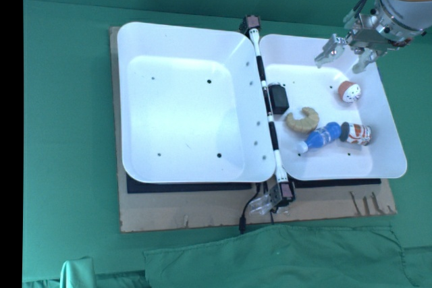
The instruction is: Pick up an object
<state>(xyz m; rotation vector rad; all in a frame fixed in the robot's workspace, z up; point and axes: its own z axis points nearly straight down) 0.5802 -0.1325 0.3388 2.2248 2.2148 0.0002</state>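
Hovering over the far end of the right bin, the hand is spread wide w/ nothing between its fingers, so the pick hasn't begun as far as can be seen: no object lifted, none touched. What's left, by my read, is basically everything: choose a target, come down, close, lift. Nearest candidate is the egg, a small whitish ball w/ an orange-brown cap, lying just below and a bit right of the hand, apart from the other items, so prob. the easiest grab. Right bin also holds a croissant, tan and curved, near the divider side; a blue bottle lying on its side just beside it, maybe touching, can't tell; and a can w/ dark end and red-white label, lying at the bottle's right end, close or touching. A black box sits at the bin's left edge against the divider rail; it may be rig hardware, not a pick item. Left bin shows bare white floor w/ a few small dark dots. Both bins rest on a cardboard sheet on the green counter.
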